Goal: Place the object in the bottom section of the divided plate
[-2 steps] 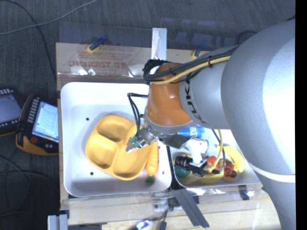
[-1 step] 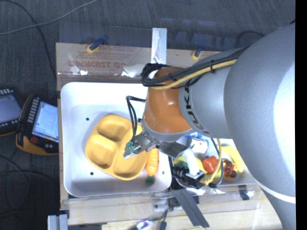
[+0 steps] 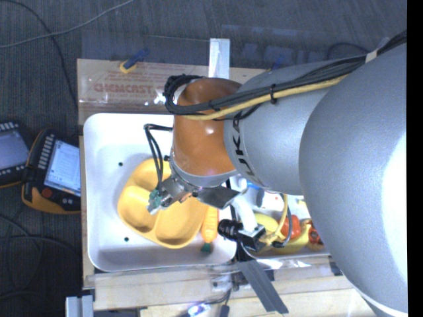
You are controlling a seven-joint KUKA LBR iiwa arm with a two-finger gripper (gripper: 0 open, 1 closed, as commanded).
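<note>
A yellow divided plate [image 3: 149, 207] lies in the left white bin [image 3: 106, 144], with much of its right side hidden under the arm. Against the plate's right edge lies an orange carrot-shaped object [image 3: 209, 224], its green tip [image 3: 207, 247] toward the front. My gripper [image 3: 162, 199] hangs low over the middle of the plate, below the orange band [image 3: 198, 127]. It is left of the carrot and apart from it. I see nothing held in it.
The right bin holds several toy foods, among them a yellow piece [image 3: 268, 228] and a red piece [image 3: 294, 227], mostly covered by the arm. A clear sheet with a blue clip [image 3: 134, 59] lies behind the bins. A teach pendant [image 3: 56, 174] rests on the floor to the left.
</note>
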